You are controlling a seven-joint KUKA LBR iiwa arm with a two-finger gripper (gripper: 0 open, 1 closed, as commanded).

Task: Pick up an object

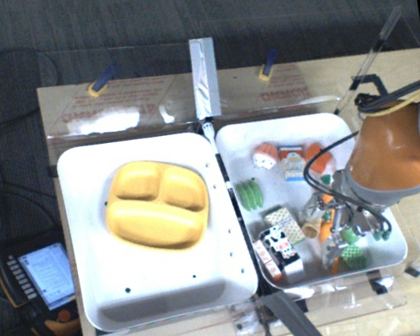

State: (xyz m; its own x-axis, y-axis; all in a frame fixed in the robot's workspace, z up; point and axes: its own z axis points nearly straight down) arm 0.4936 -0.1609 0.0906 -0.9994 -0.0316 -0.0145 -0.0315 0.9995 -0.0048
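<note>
My gripper (338, 239) reaches down into the front right corner of the right bin (283, 129), below the arm's orange band (391, 149). Its metal fingers stand among small toys: an orange piece (326, 225), a green item (354, 256) and a tan piece (311, 229). The wrist and cables cover the fingertips. Farther left in this bin lie a black-and-white cow-patterned box (283, 245), a speckled block (279, 218), a green pea pod (250, 193), a red-and-white item (265, 156) and a small white-and-blue carton (293, 164).
The left bin (84, 223) holds a yellow divided tray (157, 202). A metal divider (205, 85) stands behind the bins. A tablet (47, 274) and cables lie off the bench to the left.
</note>
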